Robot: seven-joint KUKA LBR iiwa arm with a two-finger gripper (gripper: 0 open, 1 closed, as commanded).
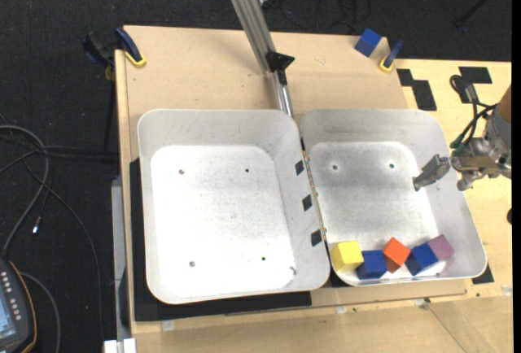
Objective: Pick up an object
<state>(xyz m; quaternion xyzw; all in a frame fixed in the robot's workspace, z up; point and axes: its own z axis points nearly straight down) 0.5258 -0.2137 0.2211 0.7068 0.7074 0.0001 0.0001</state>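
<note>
1. Coloured blocks huddle along the near edge of the right bin point(456, 150): from left to right a yellow block point(348, 254), a blue block point(373, 263), an orange block point(396, 252), a second blue block point(422, 259) and a purple block point(440, 246). They sit close together, several touching their neighbours.
2. All five lie nearer in the scene than the gripper point(446, 172), well apart from it; the purple block is the closest to it, almost straight towards the near side.
3. Hanging over the right edge of the right bin, the gripper has two dark fingers spread apart, one reaching left over the bin floor, the other by the rim, with nothing between them.
4. Above it, the grey wrist enters from the right, with cables looping beside it.
5. To the left, the left bin point(163, 136) shares a middle seam with the right one.
6. Both bins rest on a tan bench point(203, 67); a small blue cube point(369, 41) lies at its far right corner, beside a clamp.
7. A metal pole point(248, 6) slants from the far side down to the seam.
8. No readable writing shows anywhere.
</note>
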